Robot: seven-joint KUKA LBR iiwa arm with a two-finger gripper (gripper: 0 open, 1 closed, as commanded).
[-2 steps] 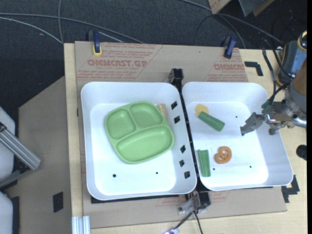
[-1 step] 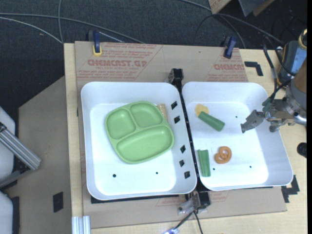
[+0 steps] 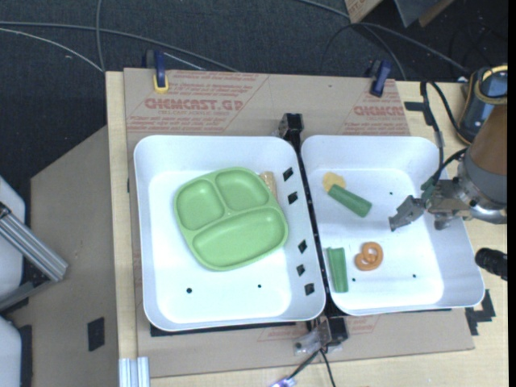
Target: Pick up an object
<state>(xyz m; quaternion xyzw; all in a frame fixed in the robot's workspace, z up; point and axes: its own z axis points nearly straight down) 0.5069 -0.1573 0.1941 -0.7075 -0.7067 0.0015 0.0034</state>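
Objects untouched in right bin [image 3: 419, 156]: green block [image 3: 349, 201], green bar [image 3: 336, 268], orange ring [image 3: 368, 256]. Gripper [image 3: 405, 215] hovered above bin; fingers' opening indiscernible, nothing visibly held. Grasp pending.

My arm [image 3: 486, 147] at the frame's right edge shows a brownish-orange band, a silver-grey wrist ring below it, black cables alongside, and a dark grey gripper [image 3: 407, 214].

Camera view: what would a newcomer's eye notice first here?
The big light green divided plastic plate fills much of the left white bin. In the right white bin lie small things: an orange pretzel-shaped toy and two green blocks. The end effector hangs over this bin's right part.
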